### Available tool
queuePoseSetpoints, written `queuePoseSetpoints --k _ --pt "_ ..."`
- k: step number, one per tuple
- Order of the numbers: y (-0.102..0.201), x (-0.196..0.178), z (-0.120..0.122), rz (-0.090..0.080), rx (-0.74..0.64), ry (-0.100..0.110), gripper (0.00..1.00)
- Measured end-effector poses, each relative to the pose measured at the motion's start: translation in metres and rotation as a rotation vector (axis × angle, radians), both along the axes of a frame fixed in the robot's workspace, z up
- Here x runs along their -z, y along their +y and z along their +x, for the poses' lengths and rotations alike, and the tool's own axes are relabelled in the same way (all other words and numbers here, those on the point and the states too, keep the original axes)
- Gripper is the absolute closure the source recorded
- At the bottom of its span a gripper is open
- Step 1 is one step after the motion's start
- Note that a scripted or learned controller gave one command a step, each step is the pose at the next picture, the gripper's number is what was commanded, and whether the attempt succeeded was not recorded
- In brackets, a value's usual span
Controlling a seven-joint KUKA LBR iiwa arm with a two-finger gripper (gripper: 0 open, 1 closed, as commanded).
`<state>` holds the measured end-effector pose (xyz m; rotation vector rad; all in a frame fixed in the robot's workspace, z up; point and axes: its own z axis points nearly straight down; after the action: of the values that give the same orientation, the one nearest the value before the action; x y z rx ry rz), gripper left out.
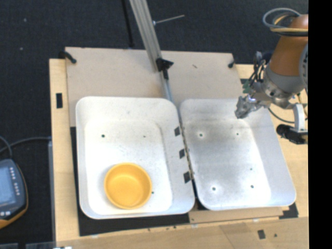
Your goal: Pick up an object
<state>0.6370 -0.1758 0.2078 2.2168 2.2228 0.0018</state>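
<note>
Bowl: yellow bowl [128, 185] sits in the left bin [93, 113], near its front.
Gripper [243, 110]: over the right bin's [270, 185] far edge; grip unreadable from here.

dark floor [31, 19], wooden bench [59, 154], metal pole [148, 32]

a yellow-orange bowl [127, 185] with a paler rim sits in the left white bin [91, 139], whose floor is lightly dusted with dark specks. the right white bin [270, 160] shows a broader grey smudging and a few small dark dots. the bench [59, 77] is pale tan wood with a lighter beige board on top and black patches at the edges. the arm [286, 56] is orange above grey, and its pincer [244, 109] is grey metal.
</note>
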Motion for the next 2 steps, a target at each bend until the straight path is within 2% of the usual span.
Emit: queuePoseSetpoints --k 2 --pt "0.089 -0.02 0.004 0.001 0.0 0.0 1.0"
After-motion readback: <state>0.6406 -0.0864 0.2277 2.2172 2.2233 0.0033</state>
